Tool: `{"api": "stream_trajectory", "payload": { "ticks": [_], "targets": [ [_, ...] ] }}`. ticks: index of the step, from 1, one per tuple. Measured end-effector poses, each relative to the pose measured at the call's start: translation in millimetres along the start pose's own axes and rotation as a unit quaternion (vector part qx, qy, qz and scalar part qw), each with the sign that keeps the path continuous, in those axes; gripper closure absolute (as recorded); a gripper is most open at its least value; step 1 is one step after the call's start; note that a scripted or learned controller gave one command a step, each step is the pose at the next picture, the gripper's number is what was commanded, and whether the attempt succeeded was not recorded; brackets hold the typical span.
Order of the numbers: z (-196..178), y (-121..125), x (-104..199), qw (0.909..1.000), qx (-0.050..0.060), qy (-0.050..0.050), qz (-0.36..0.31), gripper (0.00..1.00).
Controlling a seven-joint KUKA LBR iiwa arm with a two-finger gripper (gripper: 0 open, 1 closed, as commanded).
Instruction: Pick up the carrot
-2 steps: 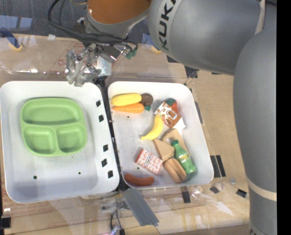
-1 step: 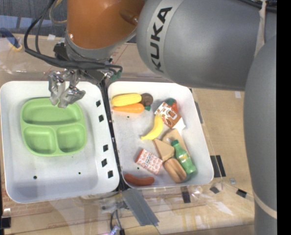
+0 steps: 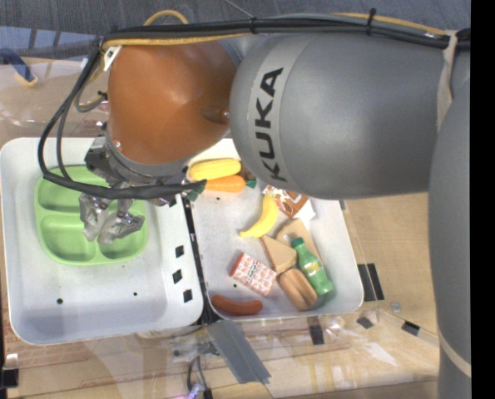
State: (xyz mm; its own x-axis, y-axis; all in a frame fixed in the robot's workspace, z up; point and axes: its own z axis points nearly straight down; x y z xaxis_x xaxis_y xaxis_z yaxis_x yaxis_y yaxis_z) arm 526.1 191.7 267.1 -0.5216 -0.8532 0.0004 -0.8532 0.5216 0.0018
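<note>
1. Closest to the camera loomed the grey arm (image 3: 339, 98), its orange band (image 3: 164, 98) covering much of the upper view.
2. Below that band the gripper (image 3: 110, 220) hung over the left bin (image 3: 31, 306), above a green divided tray (image 3: 60, 223) lying in it.
3. Its fingers (image 3: 93, 214) stood slightly apart with nothing between them.
4. Over in the right bin (image 3: 347, 281), the carrot (image 3: 226, 184) lay at the far edge, just beside the divider, touching a yellow corn-like piece (image 3: 214, 169) behind it.
5. That carrot sat well apart from the gripper, in the other bin.
6. Also in the right bin were a banana (image 3: 262, 219), a green bottle (image 3: 312, 268), a bread roll (image 3: 295, 288), a red and white box (image 3: 253, 274) and a sausage (image 3: 237, 306) near the front wall.
</note>
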Motion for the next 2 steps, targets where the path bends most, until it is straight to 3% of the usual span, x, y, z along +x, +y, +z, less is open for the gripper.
{"api": "stream_trajectory", "payload": {
  "ticks": [2],
  "targets": [
    [-22, 0, -4, 1.0000, 0.003, -0.003, -0.003, 1.00]
  ]
}}
